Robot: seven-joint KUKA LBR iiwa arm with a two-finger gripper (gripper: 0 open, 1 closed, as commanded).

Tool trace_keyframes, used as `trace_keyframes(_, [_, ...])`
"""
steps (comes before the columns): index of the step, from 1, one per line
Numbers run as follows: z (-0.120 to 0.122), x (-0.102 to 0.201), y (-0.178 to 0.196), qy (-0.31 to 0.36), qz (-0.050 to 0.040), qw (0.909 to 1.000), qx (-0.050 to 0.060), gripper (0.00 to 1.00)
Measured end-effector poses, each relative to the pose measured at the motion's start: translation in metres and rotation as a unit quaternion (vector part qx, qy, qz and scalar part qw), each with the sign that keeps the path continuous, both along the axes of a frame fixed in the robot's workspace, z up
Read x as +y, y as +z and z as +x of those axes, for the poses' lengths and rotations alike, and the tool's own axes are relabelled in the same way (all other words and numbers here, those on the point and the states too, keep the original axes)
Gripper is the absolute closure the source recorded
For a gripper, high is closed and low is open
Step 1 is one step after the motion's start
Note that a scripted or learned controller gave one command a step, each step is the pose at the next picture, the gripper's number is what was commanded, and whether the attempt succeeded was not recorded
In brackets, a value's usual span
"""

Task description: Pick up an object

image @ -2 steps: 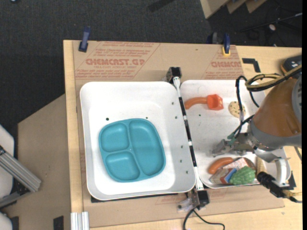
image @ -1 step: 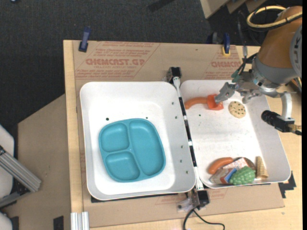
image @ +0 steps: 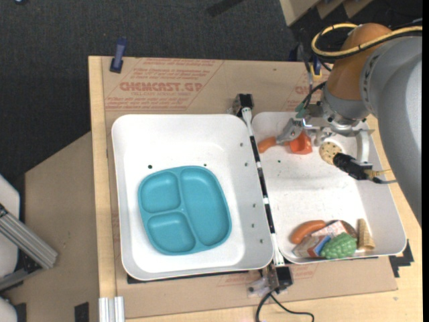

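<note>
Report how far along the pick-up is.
Done: the arm has reached the right bin, pincer low at its far end. In hand: it sits right at an orange-red toy; whether that is gripped cannot be told. Left: lifting an object clear. The toy food pile lies at the near end.

I see smooth, glossy white plastic bins (image: 134, 247) on a matt wooden bench (image: 167, 79). The teal divided plate (image: 184, 208) looks like satin plastic.

A robotics lab, by the look of it: a plywood counter (image: 167, 86) stamped with a supplier's name, two white bins (image: 134, 139) clamped together on it, dark carpet (image: 100, 12) beyond, loose cables (image: 332, 35) behind the arm (image: 389, 66).
</note>
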State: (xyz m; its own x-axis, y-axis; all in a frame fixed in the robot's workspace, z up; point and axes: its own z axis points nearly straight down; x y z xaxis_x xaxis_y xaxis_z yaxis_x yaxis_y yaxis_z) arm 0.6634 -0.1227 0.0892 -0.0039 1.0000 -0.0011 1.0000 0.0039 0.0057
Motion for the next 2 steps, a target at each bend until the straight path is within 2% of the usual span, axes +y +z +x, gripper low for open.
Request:
trace_keyframes(1, [-0.002,-0.003,0.016,-0.001,-0.0019,1.0000,0.002,1.00])
trace_keyframes(2, [-0.122,0.063,0.100,0.000,0.0030,1.0000,0.004,1.00])
